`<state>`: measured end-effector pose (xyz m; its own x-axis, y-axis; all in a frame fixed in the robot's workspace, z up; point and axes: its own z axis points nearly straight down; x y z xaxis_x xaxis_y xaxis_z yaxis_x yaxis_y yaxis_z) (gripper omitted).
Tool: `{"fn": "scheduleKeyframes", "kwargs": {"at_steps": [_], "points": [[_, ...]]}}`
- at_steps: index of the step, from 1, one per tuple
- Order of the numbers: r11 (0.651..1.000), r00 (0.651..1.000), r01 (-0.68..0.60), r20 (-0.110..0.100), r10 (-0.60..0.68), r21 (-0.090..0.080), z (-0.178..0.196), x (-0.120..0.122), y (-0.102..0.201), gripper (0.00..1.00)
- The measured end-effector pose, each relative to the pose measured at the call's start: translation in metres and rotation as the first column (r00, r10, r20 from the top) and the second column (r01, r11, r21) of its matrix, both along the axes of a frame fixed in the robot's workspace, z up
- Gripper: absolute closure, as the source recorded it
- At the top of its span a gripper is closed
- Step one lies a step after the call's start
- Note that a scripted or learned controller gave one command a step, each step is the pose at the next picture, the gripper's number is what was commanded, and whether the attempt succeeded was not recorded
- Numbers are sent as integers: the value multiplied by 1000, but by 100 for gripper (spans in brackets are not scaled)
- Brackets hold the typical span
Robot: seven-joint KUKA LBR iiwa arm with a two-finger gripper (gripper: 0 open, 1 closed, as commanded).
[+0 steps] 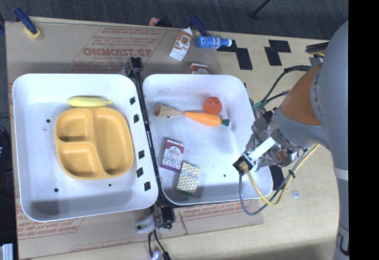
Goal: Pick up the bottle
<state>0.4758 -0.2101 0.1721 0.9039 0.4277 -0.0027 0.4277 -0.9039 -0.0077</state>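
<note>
Claw at rim of right bin, carrot inside

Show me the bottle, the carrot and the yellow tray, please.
bottle (208,42): camera view, middle of its blue body.
carrot (202,118): camera view, middle of its orange root.
yellow tray (112,134): camera view, bare floor of its largest compartment.
</note>
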Motion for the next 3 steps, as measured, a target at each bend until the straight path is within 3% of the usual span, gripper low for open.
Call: {"fn": "scheduleKeyframes", "kwargs": {"at_steps": [1,2,3], "points": [[973,973,232,-3,-232,0,-1,0,42,100],[972,972,234,1,-234,-2,9,0,9,100],[986,986,167,2,-167,-3,12,0,0,100]]}}
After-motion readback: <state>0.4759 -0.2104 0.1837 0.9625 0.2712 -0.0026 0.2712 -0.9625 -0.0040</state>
